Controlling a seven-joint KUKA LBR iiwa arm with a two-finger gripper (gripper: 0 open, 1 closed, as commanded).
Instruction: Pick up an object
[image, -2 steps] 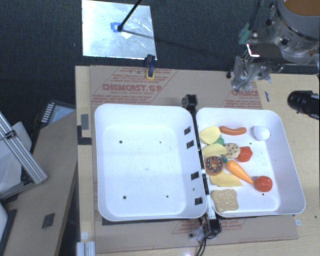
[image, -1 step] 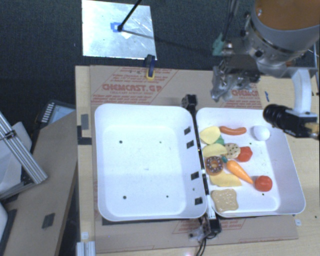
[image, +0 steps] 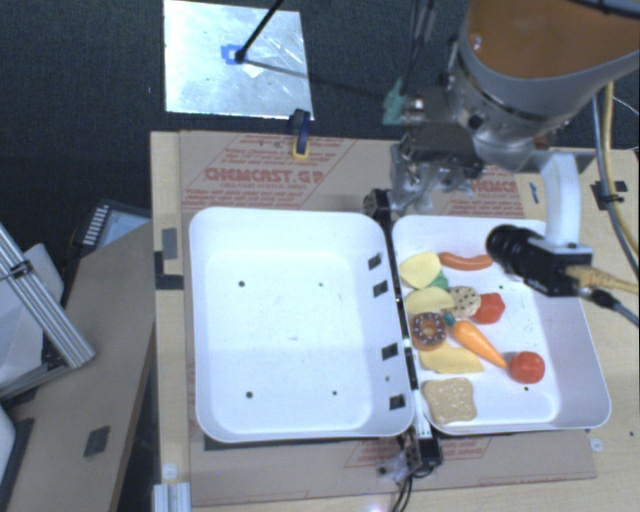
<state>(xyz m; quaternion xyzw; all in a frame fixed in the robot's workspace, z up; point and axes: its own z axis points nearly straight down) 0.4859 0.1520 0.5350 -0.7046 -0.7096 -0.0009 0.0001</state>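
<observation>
One carrot (image: 478, 343) — orange, tapered (tilted) — beside a donut (image: 430, 327).

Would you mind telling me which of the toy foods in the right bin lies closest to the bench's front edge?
The slice of bread, tan and squarish, in the right bin's front-left corner; the tomato and carrot sit farther back.

My arm (image: 545, 60) is grey, rounded, with a broad orange band across it. Below sits a dark metal wrist block (image: 440, 150). A white bracket (image: 560, 205) carries a black cylinder (image: 530, 258); yellow cables (image: 612, 150) trail alongside.
</observation>
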